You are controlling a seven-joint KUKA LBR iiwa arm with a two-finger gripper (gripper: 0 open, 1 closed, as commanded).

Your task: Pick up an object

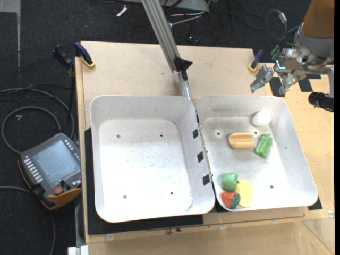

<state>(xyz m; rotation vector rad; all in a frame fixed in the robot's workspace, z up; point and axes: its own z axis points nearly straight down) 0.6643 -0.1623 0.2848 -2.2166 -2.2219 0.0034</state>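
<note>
Claw spread apart, hovering above right bin's far rim; nothing held — white egg just below; drop straight, centre over it, close gently.

Left bin: floor bare, open from above. Right bin: egg, bun, green piece near the back; pepper, yellow piece, red piece touching at front-left corner. Bare floor between the groups & at front right.
</note>
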